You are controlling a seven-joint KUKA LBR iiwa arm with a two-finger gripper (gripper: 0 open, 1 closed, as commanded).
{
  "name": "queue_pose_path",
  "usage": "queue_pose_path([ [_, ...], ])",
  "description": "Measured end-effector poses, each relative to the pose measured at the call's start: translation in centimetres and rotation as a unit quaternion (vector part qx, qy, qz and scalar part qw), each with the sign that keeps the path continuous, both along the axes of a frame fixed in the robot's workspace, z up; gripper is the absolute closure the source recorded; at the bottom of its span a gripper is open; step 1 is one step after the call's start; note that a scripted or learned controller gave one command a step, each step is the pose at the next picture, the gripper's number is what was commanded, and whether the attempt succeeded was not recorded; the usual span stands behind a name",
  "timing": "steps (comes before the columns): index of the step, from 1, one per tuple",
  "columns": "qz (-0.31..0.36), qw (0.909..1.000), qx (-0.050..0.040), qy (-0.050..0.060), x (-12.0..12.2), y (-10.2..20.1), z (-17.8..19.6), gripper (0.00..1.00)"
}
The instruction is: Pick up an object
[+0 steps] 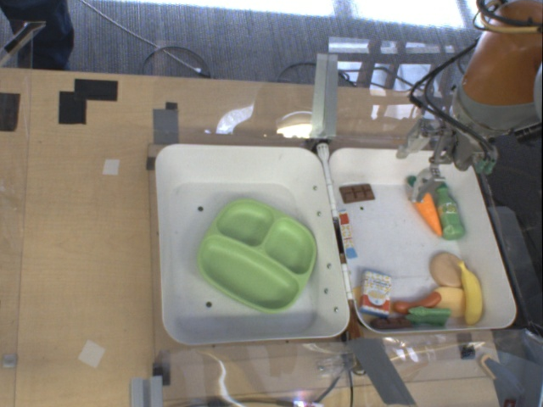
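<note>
Just below pincer, carrot, green bottle

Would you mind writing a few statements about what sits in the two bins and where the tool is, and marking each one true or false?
1. The green divided plate lies in the left bin. True.
2. The banana lies in the left bin. False: it lies in the right bin, near its front right corner.
3. The tool is above the right bin's far side, close to the carrot. True.
4. The carrot lies beside a green bottle. True.
5. The small brown chocolate bar rests on the green plate. False: it lies on the right bin's floor, near its far left corner.
</note>
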State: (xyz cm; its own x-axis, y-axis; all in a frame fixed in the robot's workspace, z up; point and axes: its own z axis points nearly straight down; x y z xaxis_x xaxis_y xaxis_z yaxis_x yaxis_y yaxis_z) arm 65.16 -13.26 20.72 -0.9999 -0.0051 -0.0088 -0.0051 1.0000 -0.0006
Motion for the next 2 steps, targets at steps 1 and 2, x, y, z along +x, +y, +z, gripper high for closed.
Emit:
queue_pose_path([
  [1, 0.036, 0.9994, 0.0006, 0.004, 1.3, -3.8, -9.3, 0.0],
  [2, 0.015, 0.9999, 0.0001, -0.001, 0.9, -2.9, -11.9, 0.0],
])
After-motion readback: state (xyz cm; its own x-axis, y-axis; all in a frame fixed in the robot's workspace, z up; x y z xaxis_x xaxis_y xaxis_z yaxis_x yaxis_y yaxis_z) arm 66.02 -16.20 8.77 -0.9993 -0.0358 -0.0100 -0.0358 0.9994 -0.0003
